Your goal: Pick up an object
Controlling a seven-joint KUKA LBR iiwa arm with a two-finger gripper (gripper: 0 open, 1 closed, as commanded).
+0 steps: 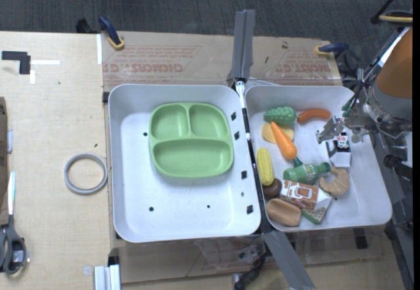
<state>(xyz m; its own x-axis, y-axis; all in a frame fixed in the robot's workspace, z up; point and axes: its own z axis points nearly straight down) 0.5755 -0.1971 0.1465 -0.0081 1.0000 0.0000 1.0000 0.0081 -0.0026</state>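
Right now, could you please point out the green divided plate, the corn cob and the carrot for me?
green divided plate (191, 159): camera view, floor of its large lower compartment.
corn cob (265, 166): camera view, middle of the yellow cob.
carrot (285, 142): camera view, middle of the orange body.

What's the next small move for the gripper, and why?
Probably a short descent with a nudge toward the bin's middle: the gripper sits above the right bin near its right side, with nothing seen between its fingers, and the toy food lies just left of it.
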